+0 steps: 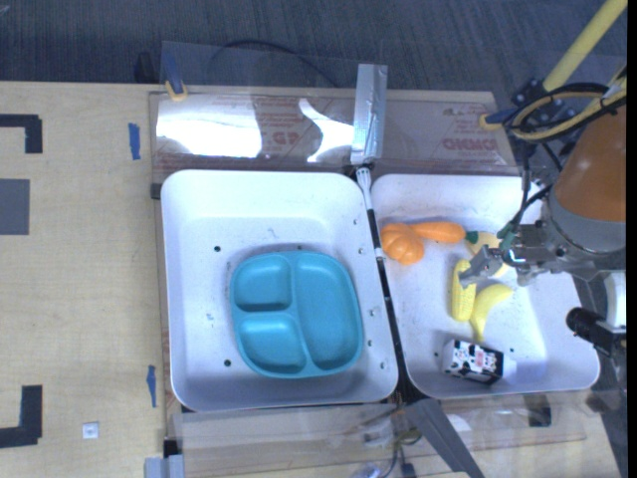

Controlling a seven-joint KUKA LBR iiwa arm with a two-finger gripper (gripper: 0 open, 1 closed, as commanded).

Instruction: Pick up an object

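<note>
The arm (597, 182) is cut off by the right edge. The end effector (490, 264) hides part of the banana (476, 302); its finger state is indiscernible.

In the right bin (557, 366) we note an orange carrot-like piece (413, 239) near the top left corner, lying flat. Two yellow bananas (476, 297) lie side by side mid-bin, roughly lengthwise toward us. A small black-and-white box (473, 361) lies near the front wall, slightly tilted.
</note>
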